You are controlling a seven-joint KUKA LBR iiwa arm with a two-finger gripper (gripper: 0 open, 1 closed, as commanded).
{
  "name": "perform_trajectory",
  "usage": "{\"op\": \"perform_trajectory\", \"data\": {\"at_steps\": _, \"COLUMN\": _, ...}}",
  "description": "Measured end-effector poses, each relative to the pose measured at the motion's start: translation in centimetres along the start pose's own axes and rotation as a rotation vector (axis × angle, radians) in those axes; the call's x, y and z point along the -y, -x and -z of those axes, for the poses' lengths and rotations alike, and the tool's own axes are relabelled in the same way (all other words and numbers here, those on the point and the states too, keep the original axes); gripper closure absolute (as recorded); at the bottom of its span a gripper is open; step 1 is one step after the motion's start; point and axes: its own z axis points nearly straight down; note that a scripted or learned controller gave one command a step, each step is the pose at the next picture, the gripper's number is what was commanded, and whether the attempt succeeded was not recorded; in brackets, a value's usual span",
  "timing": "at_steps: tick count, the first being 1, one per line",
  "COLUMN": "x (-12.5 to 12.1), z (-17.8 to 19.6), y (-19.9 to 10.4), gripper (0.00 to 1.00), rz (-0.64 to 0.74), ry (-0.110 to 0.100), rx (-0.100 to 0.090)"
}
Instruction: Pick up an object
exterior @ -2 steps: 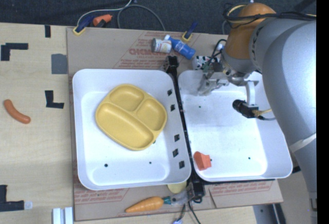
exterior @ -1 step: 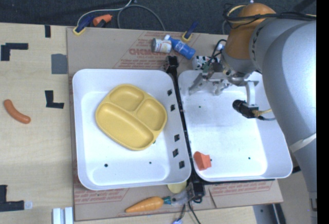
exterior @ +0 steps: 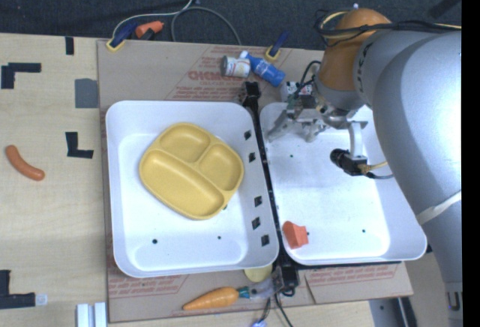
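end effector (exterior: pixel 300 123): at the right bin's (exterior: pixel 375 243) far left corner, can't tell its state | orange block (exterior: pixel 295 235): near left corner (toward the camera from it), well apart

The arm (exterior: pixel 420 93) hides the right bin's (exterior: pixel 330 198) far right corner and runs off the frame's right edge.
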Motion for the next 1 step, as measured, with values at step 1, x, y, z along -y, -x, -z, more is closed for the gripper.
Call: {"op": "perform_trajectory", "data": {"at_steps": 1, "x": -0.05, "z": 6.30, "y": 7.20, "gripper": 0.00, "rz": -0.005, "ry": 0.006, "rx": -0.002}}
